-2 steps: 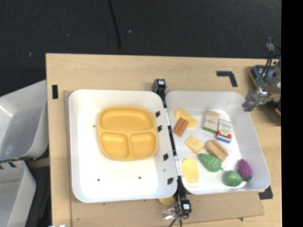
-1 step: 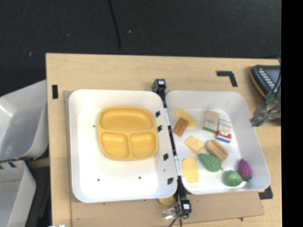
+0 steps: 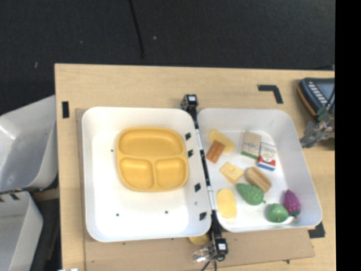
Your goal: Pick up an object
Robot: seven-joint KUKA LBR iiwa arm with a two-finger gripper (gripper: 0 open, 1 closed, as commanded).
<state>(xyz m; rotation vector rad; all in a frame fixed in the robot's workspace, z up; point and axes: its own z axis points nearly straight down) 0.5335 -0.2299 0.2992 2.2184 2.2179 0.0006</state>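
Note:
The right bin (image 3: 293,130) holds several toy foods: a yellow wedge (image 3: 223,140), an orange-brown block (image 3: 215,151), two small cartons (image 3: 251,144) (image 3: 267,156), a yellow square (image 3: 231,172), a brown loaf (image 3: 258,178), a green vegetable (image 3: 250,194), a pale yellow oval (image 3: 227,202), a green ball (image 3: 276,213) and a purple piece (image 3: 291,201). My gripper (image 3: 316,133) appears as a grey shape at the right edge, just outside the right bin's rim and apart from all the items. The arm's dark, orange-edged part (image 3: 316,92) sits above it.
The left bin (image 3: 96,208) holds a yellow three-compartment plate (image 3: 152,158). A black clip strip (image 3: 201,162) runs along the seam between the bins. Wooden bench (image 3: 141,86) surrounds both. A white container (image 3: 25,145) stands off the bench's left side.

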